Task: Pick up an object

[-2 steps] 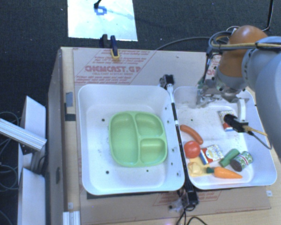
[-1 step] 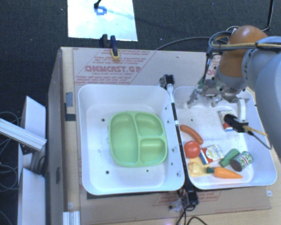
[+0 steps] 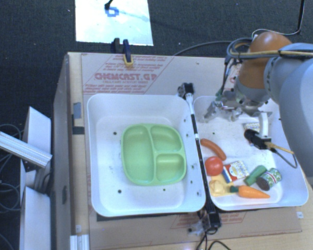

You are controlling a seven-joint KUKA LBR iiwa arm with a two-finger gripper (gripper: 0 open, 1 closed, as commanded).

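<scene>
Currently the gripper (image 3: 223, 110) is held over the right bin's (image 3: 297, 191) far corner (finger state cannot be told); it should be lowered squarely over the sausage (image 3: 214, 149) nearby.

Right bin (image 3: 297, 191): toys crowd its near half, far half open; left bin (image 3: 101, 155) blocked centrally by green tray (image 3: 153, 153)

The bench sheet (image 3: 126, 77) reads "CHEMCAST GP" in red.
</scene>
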